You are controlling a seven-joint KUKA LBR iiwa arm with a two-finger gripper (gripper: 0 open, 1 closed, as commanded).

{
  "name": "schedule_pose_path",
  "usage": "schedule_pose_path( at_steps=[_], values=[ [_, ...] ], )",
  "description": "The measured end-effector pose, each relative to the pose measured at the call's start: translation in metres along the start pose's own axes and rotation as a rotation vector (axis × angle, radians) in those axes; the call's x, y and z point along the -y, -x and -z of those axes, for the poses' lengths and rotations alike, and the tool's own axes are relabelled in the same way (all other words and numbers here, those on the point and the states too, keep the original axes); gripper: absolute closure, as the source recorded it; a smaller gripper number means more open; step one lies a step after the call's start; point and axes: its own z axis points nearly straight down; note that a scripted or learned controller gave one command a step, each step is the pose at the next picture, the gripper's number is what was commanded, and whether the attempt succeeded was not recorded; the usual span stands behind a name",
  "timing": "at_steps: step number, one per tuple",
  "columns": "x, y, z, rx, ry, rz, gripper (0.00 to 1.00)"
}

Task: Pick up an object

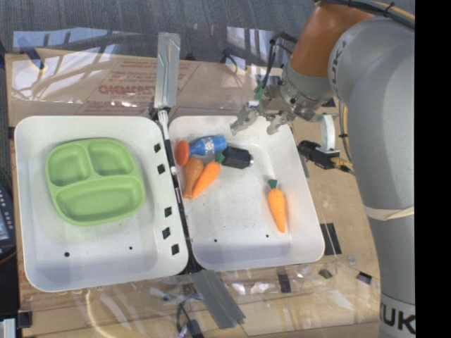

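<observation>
Claw [259,122] hangs over the far edge of the right bin [239,245], fingers spread, nothing between them; looks staged above the pile, not committed. Nearest candidates sit just near-left of it: blue object [207,146], black object [237,158], carrots [199,177] bunched against the divider. Lone carrot [277,208] lies apart, easiest pick. Green tray [94,179] in left bin. Pile overlaps; blue and black objects unidentifiable.

My arm [377,111] is smooth grey casing with an orange band [317,37] above the wrist. I see thin cables there and white lettering low on the base
</observation>
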Motion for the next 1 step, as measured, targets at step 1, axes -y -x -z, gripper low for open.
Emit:
schedule_pose_path(
  at_steps=[1],
  values=[
    [0.0217, -0.0518, -0.0678, 0.001, -0.001, 0.040, 0.00]
  ],
)
